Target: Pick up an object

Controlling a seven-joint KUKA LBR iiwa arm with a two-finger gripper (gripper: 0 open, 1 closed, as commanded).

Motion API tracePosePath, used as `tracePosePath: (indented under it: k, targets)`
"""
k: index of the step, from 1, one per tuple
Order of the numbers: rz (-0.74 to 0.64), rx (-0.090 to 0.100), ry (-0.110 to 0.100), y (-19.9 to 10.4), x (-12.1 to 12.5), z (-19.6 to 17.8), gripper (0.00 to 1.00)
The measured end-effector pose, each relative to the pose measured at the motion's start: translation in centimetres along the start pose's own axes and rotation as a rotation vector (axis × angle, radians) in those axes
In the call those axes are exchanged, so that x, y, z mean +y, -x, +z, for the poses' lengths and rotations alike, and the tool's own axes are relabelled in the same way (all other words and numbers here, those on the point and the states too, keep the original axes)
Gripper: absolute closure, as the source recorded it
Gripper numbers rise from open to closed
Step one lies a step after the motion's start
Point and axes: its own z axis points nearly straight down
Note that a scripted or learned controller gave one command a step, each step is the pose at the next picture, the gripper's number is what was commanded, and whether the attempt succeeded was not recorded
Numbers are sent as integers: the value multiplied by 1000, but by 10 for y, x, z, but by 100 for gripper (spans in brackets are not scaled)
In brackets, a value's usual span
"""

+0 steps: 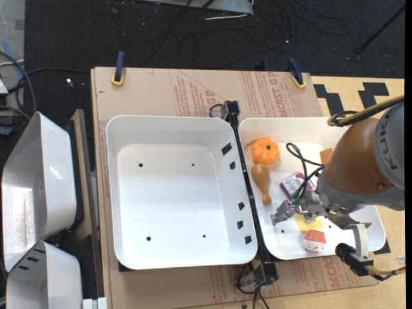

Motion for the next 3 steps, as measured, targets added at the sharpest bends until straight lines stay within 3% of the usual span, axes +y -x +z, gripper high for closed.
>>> tracePosePath:
  k: [1, 2, 3]
  targets:
    - [-5, -11, 32, 4, 60, -142, 0]
    - [-5, -5, 16, -54, -3, -226, 0]
    - [-6, -7, 33, -85, -7, -377, 0]
